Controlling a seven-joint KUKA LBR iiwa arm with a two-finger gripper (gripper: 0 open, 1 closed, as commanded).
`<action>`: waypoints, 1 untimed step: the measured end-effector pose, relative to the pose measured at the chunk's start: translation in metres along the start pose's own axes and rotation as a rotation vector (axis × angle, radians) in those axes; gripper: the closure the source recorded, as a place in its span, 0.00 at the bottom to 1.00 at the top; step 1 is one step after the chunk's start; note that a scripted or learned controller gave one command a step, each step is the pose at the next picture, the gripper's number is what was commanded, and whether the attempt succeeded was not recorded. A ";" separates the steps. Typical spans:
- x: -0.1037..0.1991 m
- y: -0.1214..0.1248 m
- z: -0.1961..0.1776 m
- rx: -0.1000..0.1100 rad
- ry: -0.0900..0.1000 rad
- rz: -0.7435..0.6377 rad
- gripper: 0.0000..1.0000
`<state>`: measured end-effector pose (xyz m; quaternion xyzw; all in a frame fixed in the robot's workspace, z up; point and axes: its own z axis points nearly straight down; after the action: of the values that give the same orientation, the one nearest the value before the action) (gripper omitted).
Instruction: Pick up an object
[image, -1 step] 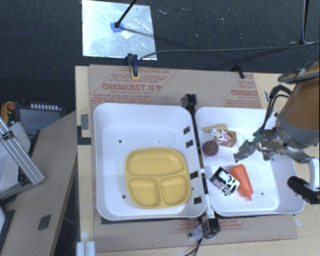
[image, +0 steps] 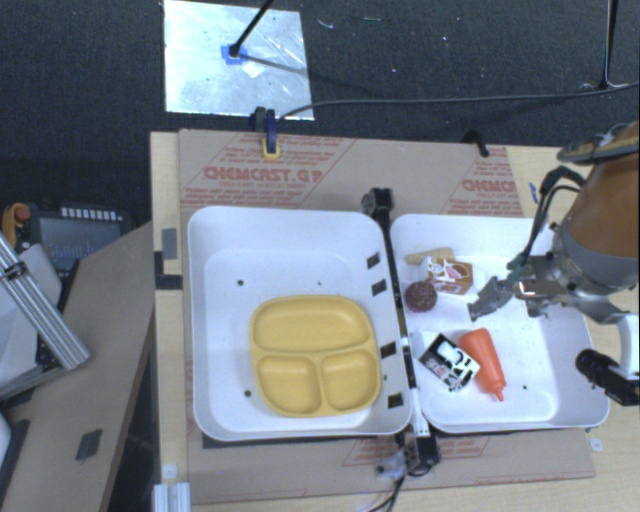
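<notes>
Carrot lies in the right bin; tool hovers just above, whether apart or together unclear.

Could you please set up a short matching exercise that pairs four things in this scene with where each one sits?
Things:
1. yellow divided plate
2. orange carrot
3. brown round ball
4. hand

Places:
A. right bin, near the divider between the bins
B. above the right bin, just above the carrot's top end in the view
C. left bin, toward its near side
D. right bin, next to a black-and-white item

Pairs: 1-C, 2-D, 3-A, 4-B
</notes>
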<state>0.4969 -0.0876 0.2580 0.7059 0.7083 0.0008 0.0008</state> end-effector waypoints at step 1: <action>-0.003 0.001 0.062 0.005 0.001 0.002 0.00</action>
<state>0.4978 -0.0903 0.1957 0.7068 0.7074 -0.0008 -0.0013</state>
